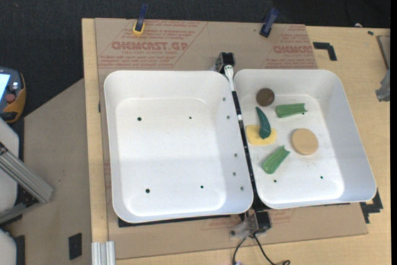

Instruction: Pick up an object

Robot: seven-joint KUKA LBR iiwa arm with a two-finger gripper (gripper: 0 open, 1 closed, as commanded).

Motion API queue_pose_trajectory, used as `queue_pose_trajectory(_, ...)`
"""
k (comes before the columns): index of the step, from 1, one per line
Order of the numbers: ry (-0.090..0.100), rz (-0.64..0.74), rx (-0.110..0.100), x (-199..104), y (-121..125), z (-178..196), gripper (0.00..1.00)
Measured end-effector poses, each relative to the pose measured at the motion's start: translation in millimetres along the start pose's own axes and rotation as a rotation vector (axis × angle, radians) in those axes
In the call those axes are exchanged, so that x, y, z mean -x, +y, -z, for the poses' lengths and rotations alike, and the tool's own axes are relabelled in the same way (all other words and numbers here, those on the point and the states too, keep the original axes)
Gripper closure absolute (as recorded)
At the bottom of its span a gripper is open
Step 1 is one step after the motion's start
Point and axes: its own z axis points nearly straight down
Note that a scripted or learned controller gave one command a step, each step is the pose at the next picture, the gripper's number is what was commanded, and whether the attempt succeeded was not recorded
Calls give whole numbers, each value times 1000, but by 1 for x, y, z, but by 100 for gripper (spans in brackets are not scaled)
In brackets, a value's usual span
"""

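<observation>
Nearest the camera within the right bin (356, 152), a green block (275, 160) lies at a slant, apart from its neighbours. Just beyond it sits a tan disc (304, 141), with a yellow piece (255, 137) to its left by the bin's inner wall. A dark green curved piece (264, 123) lies across the yellow piece, touching it. Farther back lie a second green block (290, 110) and, farthest, a brown round object (265, 97). All appear small, light and rigid, probably with smooth surfaces that may slip. The near green block is judged the easiest target: take hold across its narrow width at mid-length. The tan disc calls for a grip across its full diameter. The overlapping pair may shift when touched. The left bin (115, 133) adjoins on the table (186, 40). The state of the jaws cannot be told.
</observation>
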Motion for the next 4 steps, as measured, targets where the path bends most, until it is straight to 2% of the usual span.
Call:
queue_pose_trajectory(1,-5,1,15,-6,16,195,100)
queue_pose_trajectory(2,4,3,-5,-68,23,185,100)
queue_pose_trajectory(4,5,5,-6,-192,22,185,100)
